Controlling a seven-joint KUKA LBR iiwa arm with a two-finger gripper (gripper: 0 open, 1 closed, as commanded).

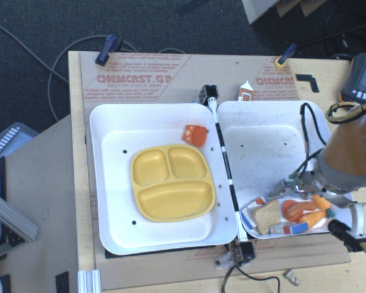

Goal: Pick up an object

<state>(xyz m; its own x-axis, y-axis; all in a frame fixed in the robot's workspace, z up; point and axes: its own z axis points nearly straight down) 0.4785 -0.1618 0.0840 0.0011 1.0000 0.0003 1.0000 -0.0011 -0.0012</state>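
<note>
Toys [293, 212] (heaped) beneath end effector [305, 185]

The arm [349, 154] runs off the right edge, so most of it is cut away. Its wrist covers part of the heap of small objects [290, 215] in the right bin's [256, 121] near corner; what lies beneath cannot be made out.

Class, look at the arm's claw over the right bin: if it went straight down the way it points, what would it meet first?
Probably the pile of small items in the right bin's near corner, likely the orange piece. Depth is unclear, so which item comes first is uncertain.
</note>
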